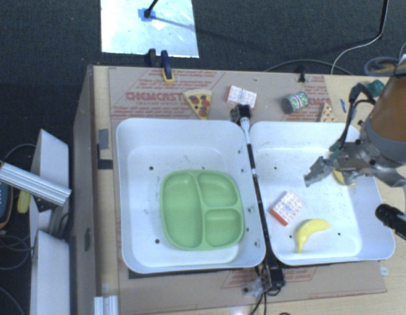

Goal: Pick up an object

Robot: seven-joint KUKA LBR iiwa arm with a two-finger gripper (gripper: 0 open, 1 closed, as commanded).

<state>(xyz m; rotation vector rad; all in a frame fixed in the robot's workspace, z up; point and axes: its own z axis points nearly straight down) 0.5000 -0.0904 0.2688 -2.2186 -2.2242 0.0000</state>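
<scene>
The right bin (282, 143) holds a small white and orange box (287, 207) and a yellow banana (310, 231) near its front. My gripper (316, 174) hangs over the right half of this bin, above and to the right of the box, with its tip pointing left. A small yellow object (341, 178) lies just behind the gripper, partly hidden by it. I see nothing held in the gripper. The grey arm with its orange band (393, 113) comes in from the right edge.
The left bin (134, 176) holds a green divided plate (202, 209). On the bench behind the bins lie a toy pizza slice (198, 102), a small box (242, 96), a green can (296, 102) and another pizza slice (326, 112).
</scene>
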